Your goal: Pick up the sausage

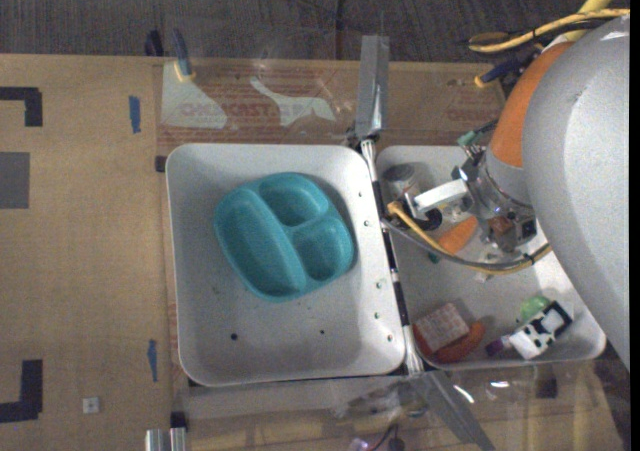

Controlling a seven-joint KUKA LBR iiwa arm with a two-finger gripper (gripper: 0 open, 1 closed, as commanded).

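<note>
The arm reaches in from the right, and its wrist and gripper (487, 222) hang low over the upper middle of the right bin (585, 344). A reddish, rounded piece that looks like the sausage (462, 345) lies at that bin's front edge, partly under a tan waffle-like square (442, 323). It sits well below the gripper in the view and apart from it. An orange piece (458, 237) lies right beside the gripper, half hidden by the wrist and a yellow cable.
A teal divided plate (285, 235) lies in the left bin (200, 339). The right bin also holds a grey cylinder (399, 177) at its back left and a green and black-and-white item (541, 325) at front right. A metal divider (385, 249) separates the bins.
</note>
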